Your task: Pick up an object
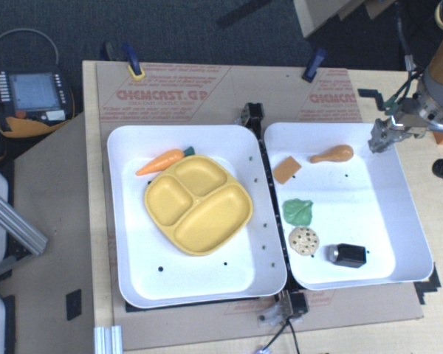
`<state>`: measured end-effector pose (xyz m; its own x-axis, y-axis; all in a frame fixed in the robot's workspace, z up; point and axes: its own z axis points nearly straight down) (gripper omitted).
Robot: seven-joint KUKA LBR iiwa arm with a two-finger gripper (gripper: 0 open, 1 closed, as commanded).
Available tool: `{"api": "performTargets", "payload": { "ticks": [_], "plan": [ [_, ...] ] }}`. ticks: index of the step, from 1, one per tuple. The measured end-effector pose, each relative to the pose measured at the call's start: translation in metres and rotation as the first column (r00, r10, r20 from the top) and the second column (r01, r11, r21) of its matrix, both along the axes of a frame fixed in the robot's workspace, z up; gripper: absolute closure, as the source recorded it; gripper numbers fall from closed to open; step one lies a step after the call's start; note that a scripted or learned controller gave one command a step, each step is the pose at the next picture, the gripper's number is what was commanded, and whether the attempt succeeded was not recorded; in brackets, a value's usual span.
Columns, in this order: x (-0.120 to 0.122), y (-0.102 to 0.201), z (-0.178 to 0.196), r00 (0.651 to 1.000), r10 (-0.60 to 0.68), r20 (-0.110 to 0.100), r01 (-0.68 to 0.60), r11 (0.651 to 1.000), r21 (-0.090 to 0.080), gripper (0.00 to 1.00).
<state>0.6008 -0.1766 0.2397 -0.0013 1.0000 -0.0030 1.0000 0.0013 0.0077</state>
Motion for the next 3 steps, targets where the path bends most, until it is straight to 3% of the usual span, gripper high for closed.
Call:
{"api": "performTargets", "payload": {
  "ticks": [1, 3],
  "plan": [
    [0.003, 0.064, 0.000, 1.000, 0.006, -0.008, -0.006, 1.000, 0.006, 1.00],
    [0.026, 0.170, 0.009, 1.000, 0.005, -0.004, -0.005, 1.000, 0.004, 1.00]
  ]
}}
